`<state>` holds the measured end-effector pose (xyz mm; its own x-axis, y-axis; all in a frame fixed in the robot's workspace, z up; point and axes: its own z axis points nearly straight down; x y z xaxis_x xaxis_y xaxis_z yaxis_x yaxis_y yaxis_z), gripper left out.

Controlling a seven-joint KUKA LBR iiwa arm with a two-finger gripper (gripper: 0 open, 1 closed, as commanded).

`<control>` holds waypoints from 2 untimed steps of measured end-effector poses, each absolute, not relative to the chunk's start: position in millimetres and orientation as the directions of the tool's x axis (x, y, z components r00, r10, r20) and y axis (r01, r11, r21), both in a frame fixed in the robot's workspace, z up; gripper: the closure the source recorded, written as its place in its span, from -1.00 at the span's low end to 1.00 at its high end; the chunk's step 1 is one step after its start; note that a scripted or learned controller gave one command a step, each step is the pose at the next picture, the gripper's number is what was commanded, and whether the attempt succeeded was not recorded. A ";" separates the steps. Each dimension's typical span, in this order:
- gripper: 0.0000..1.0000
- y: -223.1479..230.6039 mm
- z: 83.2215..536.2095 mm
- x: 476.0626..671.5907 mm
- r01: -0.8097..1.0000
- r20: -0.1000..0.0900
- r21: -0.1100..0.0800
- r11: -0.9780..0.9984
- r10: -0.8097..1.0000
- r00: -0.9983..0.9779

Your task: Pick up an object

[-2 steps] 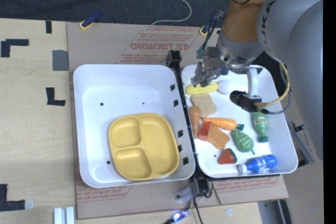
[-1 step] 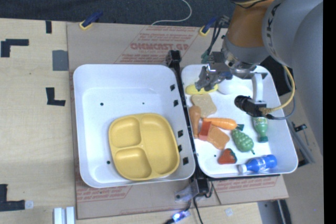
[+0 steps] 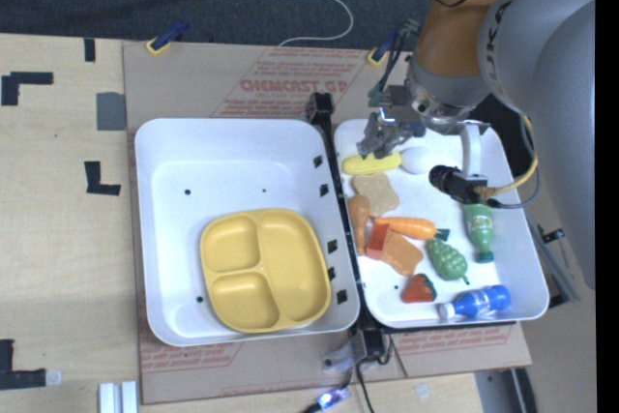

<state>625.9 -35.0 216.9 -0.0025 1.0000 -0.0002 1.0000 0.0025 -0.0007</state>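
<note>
My gripper (image 3: 380,143) hangs over the back left corner of the right bin (image 3: 513,171), its fingers just above a yellow banana (image 3: 371,165). Whether the fingers touch the banana I cannot tell. Below the banana lie a tan bread slice (image 3: 380,193), an orange carrot (image 3: 406,227), an orange wedge (image 3: 401,252), a green ridged fruit (image 3: 447,259), a red strawberry (image 3: 419,288), a green bottle (image 3: 480,229) and a blue bottle (image 3: 481,302). A white egg-like object (image 3: 416,157) lies right of the banana.
The left bin (image 3: 174,150) holds a yellow divided plate (image 3: 263,268) at its front. A black clip (image 3: 319,106) sits at the back between the bins. The arm's grey body covers the right bin's far right side.
</note>
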 end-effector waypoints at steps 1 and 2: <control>1.00 -30.2 214.9 615.1 1.000 -0.001 -0.003 0.001 1.000 -0.001; 1.00 -34.0 214.4 615.7 1.000 -0.001 -0.002 0.001 1.000 -0.001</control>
